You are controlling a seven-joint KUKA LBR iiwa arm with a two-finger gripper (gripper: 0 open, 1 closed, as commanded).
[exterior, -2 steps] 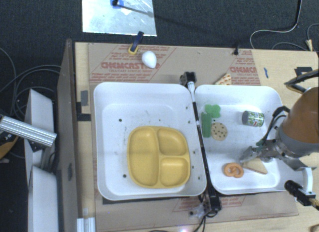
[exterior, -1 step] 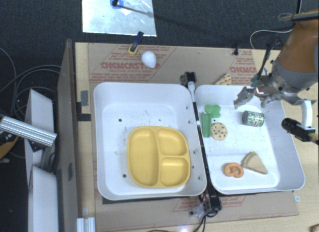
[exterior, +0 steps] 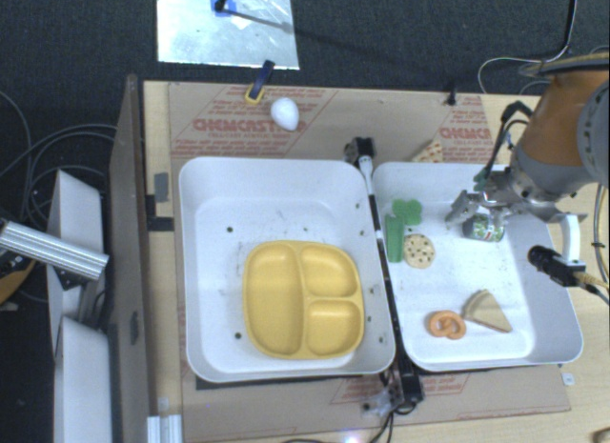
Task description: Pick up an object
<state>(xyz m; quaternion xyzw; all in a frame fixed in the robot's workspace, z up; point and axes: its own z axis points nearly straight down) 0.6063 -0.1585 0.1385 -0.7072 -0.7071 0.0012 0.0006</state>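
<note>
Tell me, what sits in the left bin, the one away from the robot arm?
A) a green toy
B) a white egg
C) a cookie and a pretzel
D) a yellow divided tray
D: the yellow divided tray lies alone in the left bin, while the small food toys sit in the right bin.

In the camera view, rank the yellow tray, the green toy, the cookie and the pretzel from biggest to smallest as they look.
1. Yellow tray, by far the largest.
2. Green toy.
3. Cookie and pretzel look about alike; I would not rank one over the other.
</note>
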